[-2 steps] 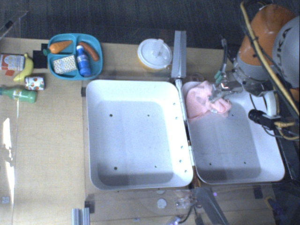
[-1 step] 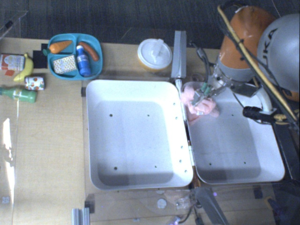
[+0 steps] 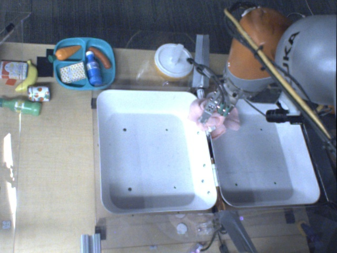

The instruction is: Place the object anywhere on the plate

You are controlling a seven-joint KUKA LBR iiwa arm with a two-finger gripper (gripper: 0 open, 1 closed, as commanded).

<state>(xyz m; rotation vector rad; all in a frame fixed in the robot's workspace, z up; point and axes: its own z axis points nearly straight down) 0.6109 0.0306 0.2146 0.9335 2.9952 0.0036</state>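
My gripper (image 3: pixel 213 111) hangs at the top of the ridge where the two bins meet, with the grey arm and its orange band behind it to the upper right. Directly beneath it lies a pale pink item (image 3: pixel 228 122), spread over the upper left corner of the right bin (image 3: pixel 274 194) and poking slightly into the left bin (image 3: pixel 152 194). The gripper hides the middle of the pink item, so I cannot tell whether it is a plate or a soft object. Nothing can be made out between the gripper's tips.
A blue divided tray (image 3: pixel 108 62) of toy food sits on the bench at the back left. Left of it lie a banana (image 3: pixel 29 77), a small can (image 3: pixel 39 93) and a green bottle (image 3: pixel 21 106). A white lidded cup (image 3: pixel 172 61) stands behind the left bin.
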